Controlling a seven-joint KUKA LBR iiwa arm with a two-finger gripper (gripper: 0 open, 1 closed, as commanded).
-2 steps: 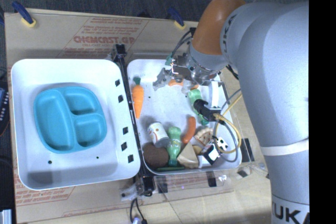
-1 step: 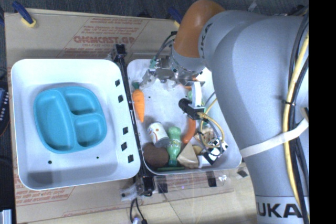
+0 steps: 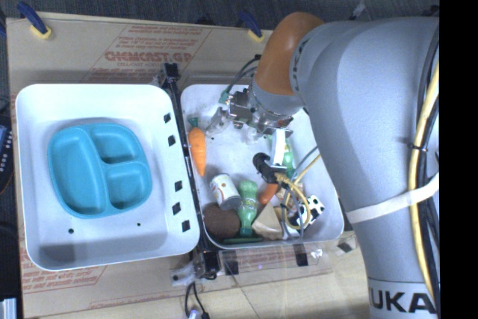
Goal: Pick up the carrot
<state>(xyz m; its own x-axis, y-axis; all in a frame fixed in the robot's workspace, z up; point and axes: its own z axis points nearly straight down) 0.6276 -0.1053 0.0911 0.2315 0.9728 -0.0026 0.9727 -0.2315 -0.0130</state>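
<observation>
The grey arm reached in from the right over the right-hand bin [image 3: 323,183], its orange band above the wrist, with the tool [image 3: 230,114] poised low at the bin's far end. How far the tool stood open could not be told from this angle, and nothing could be seen in its grasp.

The carrot [image 3: 197,149] lay in the same bin, lengthwise against the left wall, near the tool and just to the nearer side of it, apparently not touching it. Its thick end pointed toward the far rim.

At the near end of that bin, well apart from the tool, other items were crowded together: a small white can [image 3: 224,189] tipped on its side, a brown rounded lump [image 3: 218,220] in the corner, a green item [image 3: 247,210] beside it, a small orange piece [image 3: 267,193], a tan wedge [image 3: 267,225] and a black-and-white spotted cube [image 3: 314,209]. A green-and-white bottle [image 3: 287,154] lay partly under the arm.

The left-hand bin [image 3: 30,112] held only a blue divided plate [image 3: 97,166], lying flat. Both bins sat side by side on the counter [image 3: 112,48], whose brown printed sheet was held by blue clamps [image 3: 34,20] at the far edge.
</observation>
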